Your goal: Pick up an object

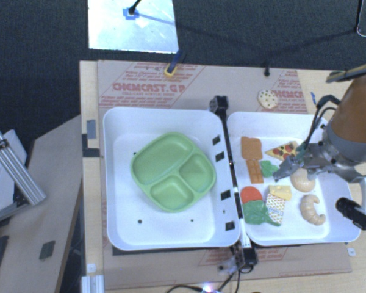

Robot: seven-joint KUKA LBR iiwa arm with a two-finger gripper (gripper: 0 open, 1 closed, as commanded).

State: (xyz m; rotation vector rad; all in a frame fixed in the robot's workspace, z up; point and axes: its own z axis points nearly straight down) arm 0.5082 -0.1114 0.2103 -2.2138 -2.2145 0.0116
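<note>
The right bin holds several toy foods. A brown toast and an orange strip lie at its left. Beside them are a pizza slice and a small green piece. Nearer the front lie a red tomato slice, a green leaf, a yellow cheese wedge and a patterned wedge. A pale roll and a croissant lie to the right. My gripper hangs low over the bin's middle, between the pizza slice and the roll, its tip near the green piece.
The left bin carries a green divided plate. A cookie lies on the cardboard behind the right bin. A black divider runs between the bins. The grey and orange arm covers the right bin's far right corner.
</note>
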